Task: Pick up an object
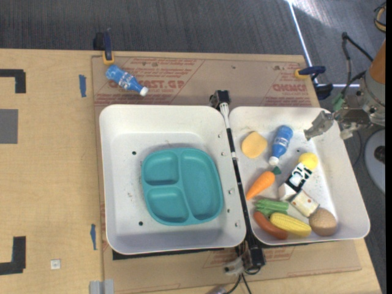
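Where the arm reaches in from the right, sits with the gripper (314,130) at the far right corner of the right bin (357,196), pointing down and leftwards. Cannot tell how wide it stands, open or closed; shows nothing caught in it. Comes nearest to the blue bottle (281,143), yet stays apart from it.

Holds every candidate in that same right bin. Has the blue bottle lying tilted near the far wall, white cap towards the camera, with a rounded yellow piece (254,144) just to its left. Places a carrot (262,184) below those, slanting towards the bin's left wall. Shows a yellow-capped bottle with a black-and-white label (301,174) near the middle, just beside a white block (304,204). Crowds the near edge with a green vegetable (271,206), a red piece (265,224), an ear of corn (290,225) and a brown potato (323,221), packed close together and partly overlapping.

Keeps a teal divided tray (182,185) flat in the left bin (116,164). Leaves a second small blue bottle (125,80) outside both bins, on the cardboard sheet (202,78) beyond the left bin.
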### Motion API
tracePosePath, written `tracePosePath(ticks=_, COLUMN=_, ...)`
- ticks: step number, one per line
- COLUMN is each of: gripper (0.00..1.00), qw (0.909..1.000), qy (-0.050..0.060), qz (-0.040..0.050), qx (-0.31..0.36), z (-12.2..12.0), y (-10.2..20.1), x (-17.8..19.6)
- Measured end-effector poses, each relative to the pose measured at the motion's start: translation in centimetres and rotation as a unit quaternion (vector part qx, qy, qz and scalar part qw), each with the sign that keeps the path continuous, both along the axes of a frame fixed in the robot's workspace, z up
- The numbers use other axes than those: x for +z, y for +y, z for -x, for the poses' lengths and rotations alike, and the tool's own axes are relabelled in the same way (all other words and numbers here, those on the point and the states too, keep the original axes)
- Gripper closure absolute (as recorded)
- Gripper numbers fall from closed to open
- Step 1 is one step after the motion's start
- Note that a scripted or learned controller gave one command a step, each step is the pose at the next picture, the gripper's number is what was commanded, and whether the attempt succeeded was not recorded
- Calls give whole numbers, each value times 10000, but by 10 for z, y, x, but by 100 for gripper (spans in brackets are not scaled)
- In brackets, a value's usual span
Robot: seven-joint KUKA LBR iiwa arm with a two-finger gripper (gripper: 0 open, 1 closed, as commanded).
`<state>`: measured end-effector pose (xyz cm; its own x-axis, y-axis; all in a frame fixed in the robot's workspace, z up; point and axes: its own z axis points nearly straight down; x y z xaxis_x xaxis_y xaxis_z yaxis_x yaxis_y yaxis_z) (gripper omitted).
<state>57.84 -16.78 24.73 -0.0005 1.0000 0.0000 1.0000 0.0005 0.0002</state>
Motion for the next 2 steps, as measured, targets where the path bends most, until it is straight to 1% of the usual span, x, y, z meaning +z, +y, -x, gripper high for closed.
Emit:
tracePosePath(ticks=1, gripper=0, qw=9930, qy=14, qz=-5, qx=-1183, z=46, y=41, x=-104)
tracePosePath(ticks=2, gripper=0, qw=9853, qy=-136, qz=52, qx=-1701, z=-19, y=53, x=-138)
